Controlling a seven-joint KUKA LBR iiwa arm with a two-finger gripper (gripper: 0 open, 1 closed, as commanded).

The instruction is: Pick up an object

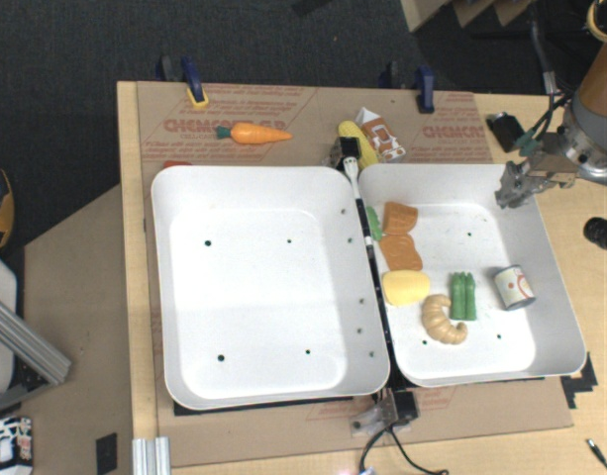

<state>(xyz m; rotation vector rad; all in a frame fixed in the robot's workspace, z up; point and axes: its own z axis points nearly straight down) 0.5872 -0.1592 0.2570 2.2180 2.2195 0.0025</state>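
The right bin (476, 228) holds two orange bread slices (401, 236), a yellow lemon (406, 287), a tan croissant (444, 320), a green vegetable piece (462, 296) and a small white can (514, 287). A thin green item (374, 228) lies against that bin's left wall. My gripper (517, 184) hangs over the bin's far right corner, well apart from all of these. I see nothing in it.
The left bin (249, 275) stands beside the right one. On the cardboard behind the bins lie a carrot (258, 134), a banana (354, 139) and a small carton (384, 139). Blue clamps (195, 87) hold the board's far edge.
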